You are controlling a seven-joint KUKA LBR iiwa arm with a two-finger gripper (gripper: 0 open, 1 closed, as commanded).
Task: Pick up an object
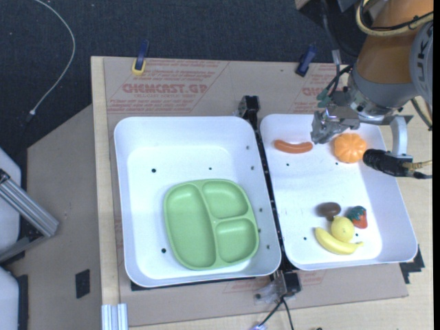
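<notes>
Here's the arm reaching in from the right, orange band high, wrist pitched down over the far end of the right bin (392, 253). The hand (323, 135) hangs just beside the right end of the toy sausage (293, 146), with the little orange pumpkin (348, 148) close on its other side. Whether the hand is spread or closed I cannot tell from here, and nothing shows in its grip. The sausage looks the likely target: light, probably hard smooth plastic, so likely slippery and prone to roll; best pinched across its narrow middle. Nearer the camera sit a banana (335, 242), a lemon (342, 228), a brown piece (329, 210) and a strawberry (357, 216). The left bin (137, 150) holds a green divided plate (210, 223).
</notes>
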